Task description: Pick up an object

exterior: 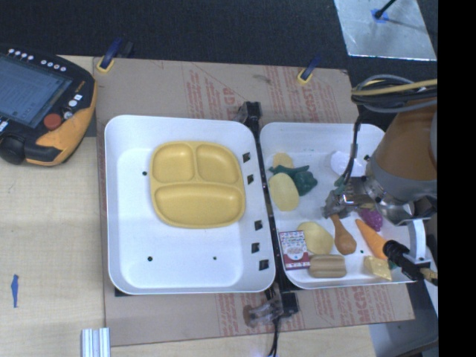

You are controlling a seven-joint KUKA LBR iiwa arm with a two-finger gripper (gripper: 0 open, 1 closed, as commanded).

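Observation:
The right bin [312,134] holds several toy foods: a yellow lemon-like piece [283,190], a green leafy piece [299,177], a pale round piece [315,237], a brown drumstick-like piece [342,236], an orange carrot [370,236], a purple piece [371,219], a tan cylinder [327,266], a small red-and-white packet [294,248] and a yellow wedge [378,268]. My gripper [341,201] hangs low over the right half of this bin, just above the brown piece's thin end. Nothing is visibly between the fingers.
The left bin [126,259] carries a yellow divided plate [198,183]. A teach pendant [41,106] lies at the far left of the bench. The arm's orange band [405,143] and cables [390,89] cover the right bin's far right corner.

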